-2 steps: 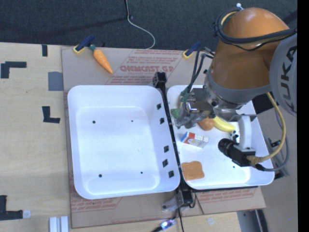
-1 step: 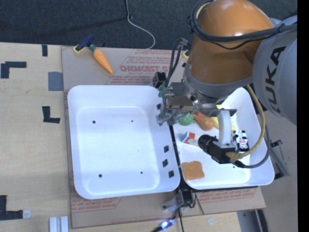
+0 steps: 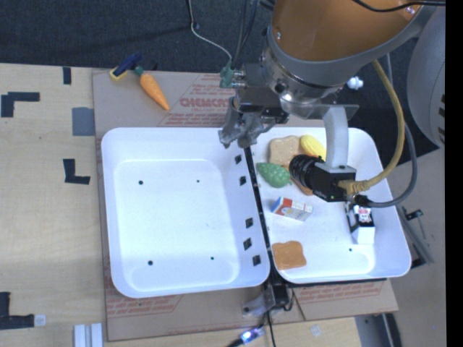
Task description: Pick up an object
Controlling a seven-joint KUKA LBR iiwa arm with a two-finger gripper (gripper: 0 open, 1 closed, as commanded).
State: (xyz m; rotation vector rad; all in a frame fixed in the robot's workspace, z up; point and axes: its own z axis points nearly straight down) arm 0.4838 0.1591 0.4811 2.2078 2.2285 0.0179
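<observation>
Pickable stuff is all sitting in the right bin (image 3: pixel 329 246) - bread slice (image 3: pixel 283 150), yellow piece (image 3: pixel 312 145), green piece (image 3: pixel 273 173), small carton (image 3: pixel 291 208), brown toast piece (image 3: pixel 289 254). They're lying loose and mostly spread out; only the far three are crowding each other. The loose spread is probably leaving room for a top-down grab. Left bin (image 3: pixel 108 194) is sitting just beside it on the left, the two rims touching. Toy carrot (image 3: pixel 153 91) is lying outside both bins, on the cardboard sheet (image 3: pixel 195 103) at the far side of the counter (image 3: pixel 43 194), so I'm not counting it as a target.

Arm (image 3: pixel 340 20) is reaching in from the far right, wrist pointing steeply down. Gripper (image 3: pixel 237 134) is hanging over the far end of the divider between the bins, close to the rim rather than over any item. Green piece and bread slice are the nearest candidates, both just to its right. Clenched or released - can't tell from this angle, and nothing is showing in its grasp. A black cylinder unit (image 3: pixel 317 177) with a cable is hanging over the right bin, looks arm-mounted, partly covering that far cluster.

Judgement: it's looking like pre-grasp, nothing picked yet. Gripper needs shifting right before descending, or it's hitting the rim.
</observation>
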